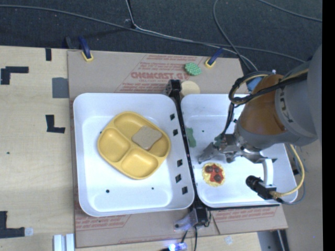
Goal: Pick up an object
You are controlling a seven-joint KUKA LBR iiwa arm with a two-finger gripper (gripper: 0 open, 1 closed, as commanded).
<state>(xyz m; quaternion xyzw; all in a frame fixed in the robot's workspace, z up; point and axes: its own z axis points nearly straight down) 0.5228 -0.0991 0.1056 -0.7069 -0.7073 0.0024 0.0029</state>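
The arm's orange band (264, 114) loomed nearest; the gripper (209, 153) hovered above the toy pizza (213, 174), jaw state indiscernible. Approach step; next, descend squarely.

— How is the arm (301, 106) built?
— A bulky grey casing is seen, with a broad orange band (264, 114) above the wrist.
— And the wiring?
— Dark cables (235, 95) are looped over the band; a yellow-tipped hose (288, 192) is run below it. The claw (212, 151) is made of dark grey metal.
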